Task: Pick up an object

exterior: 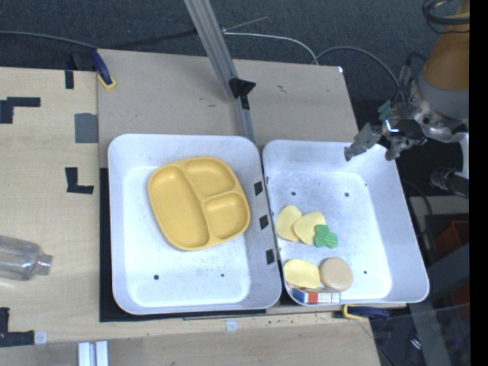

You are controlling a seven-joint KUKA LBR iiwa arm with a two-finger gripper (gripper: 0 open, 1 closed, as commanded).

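Observation:
The right bin (381, 197) holds several small items near its front left: two pale yellow slices (299, 225), a small green piece (326, 238), another yellow slice (302, 274) and a tan round piece (336, 273). A red, white and blue item (314, 296) lies at the bin's front rim. My gripper (374, 148) hovers over the bin's back right corner, well away from the items. Its two dark fingers are spread, one reaching left and one on the right, with nothing between them.
A yellow divided plate (200, 201) lies in the left bin (133, 280). A grey metal pole (216, 44) slants down to the bins' back edge. A clear plastic bottle (19, 258) lies on the bench at far left. Cables run along the back.

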